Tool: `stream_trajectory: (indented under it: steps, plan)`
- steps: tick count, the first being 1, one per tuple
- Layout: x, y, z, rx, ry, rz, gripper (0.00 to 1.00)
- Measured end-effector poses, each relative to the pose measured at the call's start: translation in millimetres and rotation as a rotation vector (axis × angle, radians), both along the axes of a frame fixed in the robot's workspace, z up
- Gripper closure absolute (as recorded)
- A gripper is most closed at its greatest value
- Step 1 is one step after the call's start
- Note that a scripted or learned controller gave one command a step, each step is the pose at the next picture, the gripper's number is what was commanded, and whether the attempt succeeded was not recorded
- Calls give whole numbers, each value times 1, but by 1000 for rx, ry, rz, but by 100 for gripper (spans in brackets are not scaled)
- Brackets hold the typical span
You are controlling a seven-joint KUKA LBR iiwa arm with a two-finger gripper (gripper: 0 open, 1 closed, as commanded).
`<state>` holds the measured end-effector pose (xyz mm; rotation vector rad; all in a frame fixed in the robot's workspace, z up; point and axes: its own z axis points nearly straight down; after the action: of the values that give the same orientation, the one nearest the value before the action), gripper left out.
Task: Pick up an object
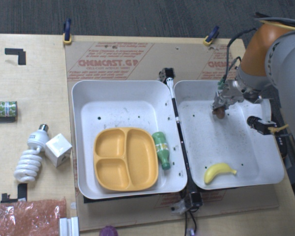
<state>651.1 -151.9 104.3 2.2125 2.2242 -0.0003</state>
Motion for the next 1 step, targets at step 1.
stream_trajectory:
  steps: [1]
  plan:
    - [-11, 50, 82, 2, 2, -3, 100]
